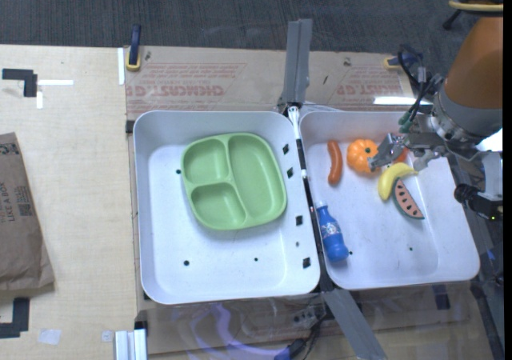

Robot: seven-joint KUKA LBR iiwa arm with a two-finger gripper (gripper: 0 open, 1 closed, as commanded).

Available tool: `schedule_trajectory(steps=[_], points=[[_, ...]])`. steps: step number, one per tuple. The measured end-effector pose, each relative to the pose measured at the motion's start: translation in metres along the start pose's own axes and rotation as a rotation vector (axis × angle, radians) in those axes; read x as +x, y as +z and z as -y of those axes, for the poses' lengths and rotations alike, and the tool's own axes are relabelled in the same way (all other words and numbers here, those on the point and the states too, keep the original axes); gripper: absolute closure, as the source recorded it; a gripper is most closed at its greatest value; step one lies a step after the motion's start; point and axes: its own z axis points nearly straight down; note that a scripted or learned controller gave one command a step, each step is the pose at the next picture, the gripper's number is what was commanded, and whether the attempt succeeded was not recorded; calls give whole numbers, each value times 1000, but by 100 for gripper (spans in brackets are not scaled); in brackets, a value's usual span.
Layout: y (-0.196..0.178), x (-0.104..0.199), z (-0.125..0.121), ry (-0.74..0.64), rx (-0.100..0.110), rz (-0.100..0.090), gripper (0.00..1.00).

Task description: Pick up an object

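Observation:
The right bin [448, 266] holds an orange pumpkin-like toy [362, 155], a red-orange sausage [334, 162], a yellow banana [391, 179], a watermelon slice [409, 201] and a blue bottle [330, 233] lying by the bin's left wall. My gripper [398, 150] hangs over the upper part of this bin, between the orange toy and the banana. Its fingers are spread apart and nothing sits between them. The grey arm with the orange band [478, 54] reaches in from the right.
The left bin [152, 214] holds a green divided plate [234, 181]. A grey divider post [298, 62] stands between the bins at the back. A brown paper bag [20, 210] lies on the bench at far left.

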Motion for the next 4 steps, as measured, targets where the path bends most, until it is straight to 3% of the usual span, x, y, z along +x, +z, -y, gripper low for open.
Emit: schedule_trajectory(steps=[1,2,3,4], points=[[108,-52,-88,-175,-6,-3,0],[136,-36,-103,-126,-6,0,0],[126,-36,-103,-126,-7,2,100],[23,22,-102,-21,-4,1,100]])
